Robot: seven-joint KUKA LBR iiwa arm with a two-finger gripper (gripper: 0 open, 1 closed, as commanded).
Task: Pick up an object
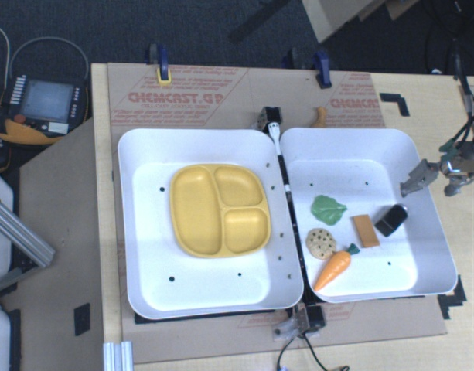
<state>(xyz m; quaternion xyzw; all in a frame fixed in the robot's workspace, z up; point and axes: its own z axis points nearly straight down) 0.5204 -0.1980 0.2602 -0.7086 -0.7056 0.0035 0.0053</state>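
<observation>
Brown counter (221, 91), two white bins; my gripper (419, 178) hovers at the right bin's (430, 277) far-right rim (fingers' state I cannot tell), black block (390, 220) just below-left.

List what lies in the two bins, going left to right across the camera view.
Yellow divided plate → green leaf → cookie → carrot → tan block → black block. The leaf, cookie and carrot nearly stack front to back, so their order is loose.
</observation>
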